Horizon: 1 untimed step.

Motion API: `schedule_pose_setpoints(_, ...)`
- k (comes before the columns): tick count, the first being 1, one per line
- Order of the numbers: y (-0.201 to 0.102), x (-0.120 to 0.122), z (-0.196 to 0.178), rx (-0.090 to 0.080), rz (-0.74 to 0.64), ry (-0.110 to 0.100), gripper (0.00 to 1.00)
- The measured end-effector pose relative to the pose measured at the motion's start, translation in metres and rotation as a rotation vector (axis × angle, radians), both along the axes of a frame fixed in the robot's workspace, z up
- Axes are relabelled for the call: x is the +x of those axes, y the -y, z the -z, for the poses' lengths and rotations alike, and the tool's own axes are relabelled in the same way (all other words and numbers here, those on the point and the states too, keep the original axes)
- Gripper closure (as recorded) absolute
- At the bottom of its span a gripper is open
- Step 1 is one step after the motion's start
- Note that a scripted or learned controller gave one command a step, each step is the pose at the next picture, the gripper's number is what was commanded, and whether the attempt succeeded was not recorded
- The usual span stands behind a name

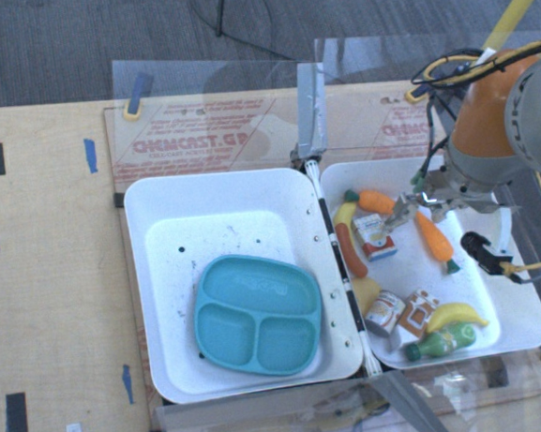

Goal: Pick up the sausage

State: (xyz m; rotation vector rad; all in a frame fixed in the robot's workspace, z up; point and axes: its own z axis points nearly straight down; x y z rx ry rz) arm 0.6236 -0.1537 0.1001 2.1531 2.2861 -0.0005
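Sausage (352,251) first: I see it in the right bin (530,329), hard against the bin's left wall, a reddish-brown link lying with its long axis running roughly from 12 to 6 o'clock, tipped slightly toward 5 at its lower end. A yellow piece (345,215) touches its upper end, and a small carton (376,236) sits just beside it on the 3 o'clock side.

From where I sit, the gripper (407,206) hangs over the upper middle of the same bin, and the sausage lies from it toward about 8 o'clock, near but not under it. The carton stands between the two. Whether the tool is spread or clenched I cannot tell; its tip is a small grey blur against the white floor, and nothing shows caught in it.

My judgement: the coming move turns on shifting toward 8 o'clock and setting the closing direction across the link, 9 to 3. The wall and carton leave little room either side.

The left bin (149,221) holds a blue tray (259,296).
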Motion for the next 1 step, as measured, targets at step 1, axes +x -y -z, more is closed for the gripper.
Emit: schedule_pose_setpoints(1, 0.0624, -0.0135, 0.0116, 0.009, -0.011, 0.007, 0.00)
